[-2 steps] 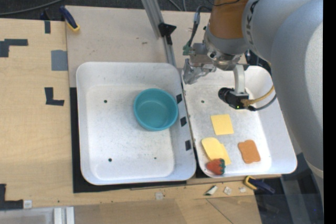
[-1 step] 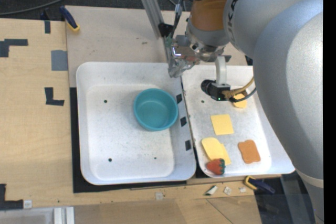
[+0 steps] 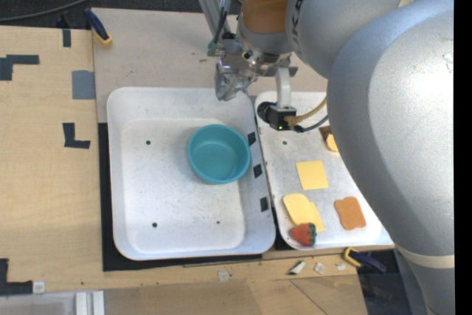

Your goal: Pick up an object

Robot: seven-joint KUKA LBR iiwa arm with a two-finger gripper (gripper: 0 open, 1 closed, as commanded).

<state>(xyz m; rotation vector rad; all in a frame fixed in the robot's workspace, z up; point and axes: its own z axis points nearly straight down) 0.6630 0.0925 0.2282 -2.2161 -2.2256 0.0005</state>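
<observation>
A teal bowl (image 3: 218,153) sits upright in the left white bin (image 3: 140,195), near its right wall. My gripper (image 3: 227,88) hangs over the back rim of that bin, just behind and above the bowl, and nothing shows between its fingers. In the right bin (image 3: 369,236) lie a yellow square slice (image 3: 312,175), a yellow piece (image 3: 301,208), an orange piece (image 3: 349,213) and a red strawberry-like item (image 3: 303,234).
The big grey arm covers most of the right bin and the right side of the bench. A blue and yellow clamp (image 3: 96,25) sits at the back left, another clamp (image 3: 361,258) at the front right. Grey tape marks (image 3: 82,85) lie on the wooden bench at left.
</observation>
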